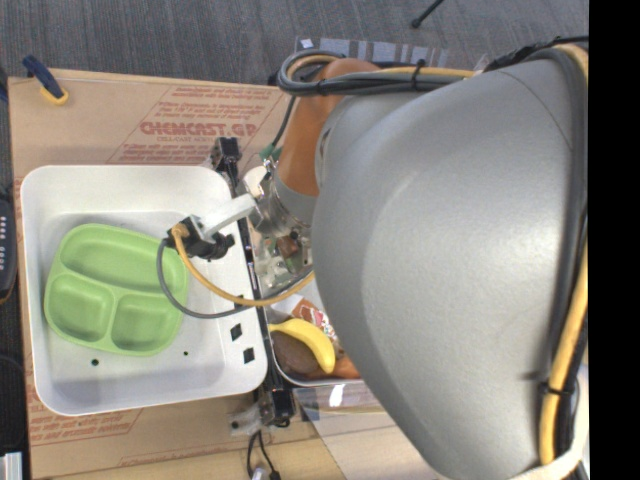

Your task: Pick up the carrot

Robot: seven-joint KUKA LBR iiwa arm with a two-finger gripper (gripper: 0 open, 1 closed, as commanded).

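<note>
The big grey arm (450,248) covers most of the right bin. Its gripper (277,256) hangs below the orange wrist band (305,138), just right of the wall between the two bins. A small orange sliver (347,369), possibly the carrot, peeks out from under the arm at the right bin's near end, mostly hidden. It lies well below the gripper in the view and apart from it. I see nothing held by the gripper.
A green divided plate (115,288) lies in the left bin (60,193). A yellow cable (200,293) loops from the wrist over that bin. A banana (308,340), a brown item (292,360) and a red-white packet (318,317) sit near the orange sliver.
</note>
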